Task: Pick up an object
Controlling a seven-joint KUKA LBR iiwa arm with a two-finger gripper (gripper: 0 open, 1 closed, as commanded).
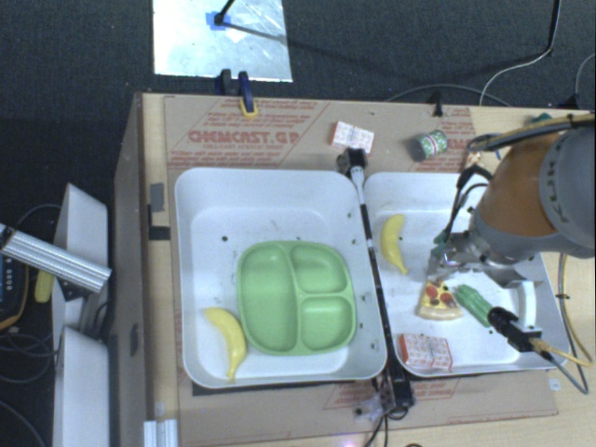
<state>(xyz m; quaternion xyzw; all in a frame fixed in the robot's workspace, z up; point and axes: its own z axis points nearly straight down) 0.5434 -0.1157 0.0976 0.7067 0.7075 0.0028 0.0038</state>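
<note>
My gripper [445,261] hangs low in the right bin [419,192], just above a toy pizza slice [438,303]. A yellow banana [394,242] lies to its left near the divider. A green oblong thing [475,302] lies right of the pizza slice. At the bin's front edge rests a red and white box [425,349]. The left bin [200,250] holds a green divided plate [296,295] and a second banana [228,337] at its front left. Nothing shows between the gripper's tips.
On the cardboard behind the bins lie a small white and red packet [352,137] and a green can [431,143]. The arm's orange band [518,194] and grey body cover the right bin's right side.
</note>
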